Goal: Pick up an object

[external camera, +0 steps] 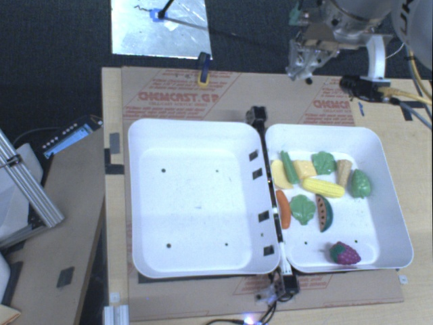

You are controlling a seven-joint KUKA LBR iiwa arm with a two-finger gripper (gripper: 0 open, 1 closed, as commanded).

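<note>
Overhead, the fingers [300, 68], grip state unclear, hover beyond the right bin [389, 181] crowded with toy food [318, 188].

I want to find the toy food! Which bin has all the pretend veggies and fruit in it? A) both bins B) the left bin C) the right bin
C: the corn, carrot and purple grapes all lie in the right bin.

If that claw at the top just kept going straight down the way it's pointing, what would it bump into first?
Probably the bare cardboard sheet behind the right bin, not the toy food. The gripper hangs above that spot, though depth is hard to judge.
</note>
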